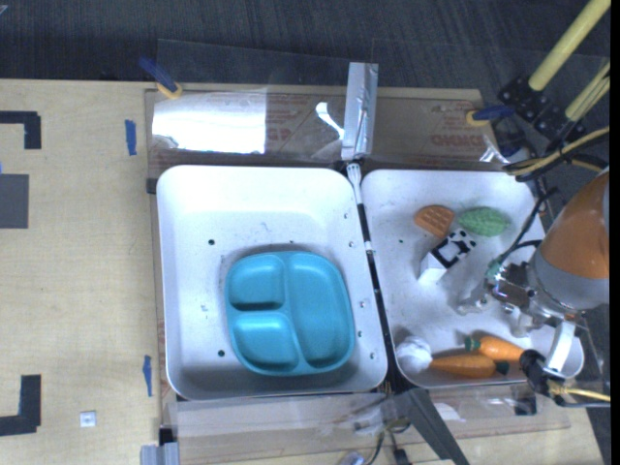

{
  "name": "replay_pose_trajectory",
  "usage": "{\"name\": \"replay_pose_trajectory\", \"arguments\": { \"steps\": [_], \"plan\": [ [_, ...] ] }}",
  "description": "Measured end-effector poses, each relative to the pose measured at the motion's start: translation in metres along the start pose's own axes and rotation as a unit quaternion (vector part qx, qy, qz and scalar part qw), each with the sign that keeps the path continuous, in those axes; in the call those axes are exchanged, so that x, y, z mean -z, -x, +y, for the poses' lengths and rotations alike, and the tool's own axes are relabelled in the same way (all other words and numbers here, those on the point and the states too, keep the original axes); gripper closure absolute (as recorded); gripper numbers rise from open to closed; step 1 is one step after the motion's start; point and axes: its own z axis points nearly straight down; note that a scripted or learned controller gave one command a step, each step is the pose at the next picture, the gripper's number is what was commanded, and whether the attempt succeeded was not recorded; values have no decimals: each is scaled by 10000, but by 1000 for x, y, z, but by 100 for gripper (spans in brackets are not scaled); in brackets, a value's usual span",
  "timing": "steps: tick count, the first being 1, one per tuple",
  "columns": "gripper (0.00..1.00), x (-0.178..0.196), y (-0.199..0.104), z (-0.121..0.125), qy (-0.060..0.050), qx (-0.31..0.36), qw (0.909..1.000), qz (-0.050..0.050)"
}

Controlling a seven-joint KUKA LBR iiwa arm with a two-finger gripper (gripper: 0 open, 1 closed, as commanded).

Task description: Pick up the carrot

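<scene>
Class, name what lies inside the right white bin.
The right bin holds a carrot, an orange-brown piece, a white item, a cookie, a green leaf and a black-white block. The arm covers its right edge.

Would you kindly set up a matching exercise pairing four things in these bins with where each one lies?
Things:
1. blue divided tray
2. carrot
3. green leaf-shaped toy
4. white ball

Places:
A. right bin, far side
B. left bin
C. right bin, near-left corner
D. right bin, near edge, beside the gripper

Pairs: 1-B, 2-D, 3-A, 4-C
</scene>
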Motion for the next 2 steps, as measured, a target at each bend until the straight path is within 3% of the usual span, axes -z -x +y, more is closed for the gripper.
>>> {"name": "replay_pose_trajectory", "arguments": {
  "steps": [1, 2],
  "plan": [
    [100, 11, -1, 1, 16, 5, 10000, 2],
    [100, 0, 34, 17, -26, -781, 9969, 21]
  ]
}}
